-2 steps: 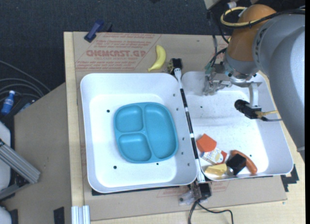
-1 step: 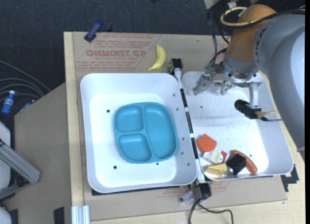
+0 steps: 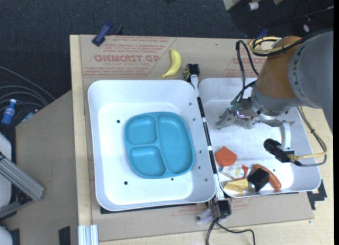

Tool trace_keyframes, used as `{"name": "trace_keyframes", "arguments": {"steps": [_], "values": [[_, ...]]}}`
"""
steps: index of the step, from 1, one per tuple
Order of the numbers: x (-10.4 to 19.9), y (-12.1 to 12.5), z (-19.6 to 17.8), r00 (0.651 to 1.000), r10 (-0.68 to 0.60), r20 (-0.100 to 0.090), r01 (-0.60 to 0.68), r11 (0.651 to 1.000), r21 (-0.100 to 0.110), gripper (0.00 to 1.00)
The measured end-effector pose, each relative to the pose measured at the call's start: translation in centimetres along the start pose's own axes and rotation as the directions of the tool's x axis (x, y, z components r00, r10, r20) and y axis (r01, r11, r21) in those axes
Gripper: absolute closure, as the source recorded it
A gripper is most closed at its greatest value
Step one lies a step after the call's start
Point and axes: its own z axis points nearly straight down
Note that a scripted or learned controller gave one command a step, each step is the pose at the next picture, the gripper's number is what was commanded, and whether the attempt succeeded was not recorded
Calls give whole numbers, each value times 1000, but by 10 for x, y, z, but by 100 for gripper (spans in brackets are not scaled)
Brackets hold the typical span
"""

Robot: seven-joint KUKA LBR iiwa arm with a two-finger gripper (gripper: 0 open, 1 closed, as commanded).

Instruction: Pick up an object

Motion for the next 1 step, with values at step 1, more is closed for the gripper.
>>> {"name": "trace_keyframes", "arguments": {"steps": [1], "values": [[1, 1, -10, 1000, 0, 0, 0, 1000, -3, 100]]}}
